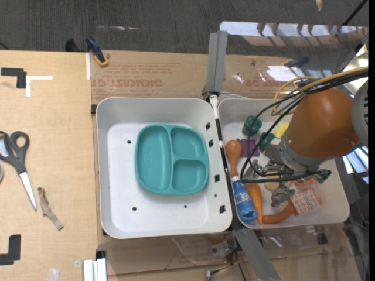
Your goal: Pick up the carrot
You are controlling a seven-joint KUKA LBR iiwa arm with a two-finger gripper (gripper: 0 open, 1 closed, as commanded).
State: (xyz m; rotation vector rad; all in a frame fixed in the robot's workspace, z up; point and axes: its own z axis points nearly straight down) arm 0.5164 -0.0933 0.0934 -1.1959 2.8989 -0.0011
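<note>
My gripper [281, 186] hangs low in the right bin [337, 212]; my own wrist blocks the view, so I cannot tell its state. The carrot [255, 199] lies just to its left, beside the blue bottle [242, 199]; a second orange piece [278, 216] curves below it, possibly another vegetable. Recommendation: shift left, align across the carrot's width, descend clear of the bottle.

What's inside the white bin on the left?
The left bin holds one teal divided plate, its three compartments bare. Whatever lies under the plate is covered.
</note>
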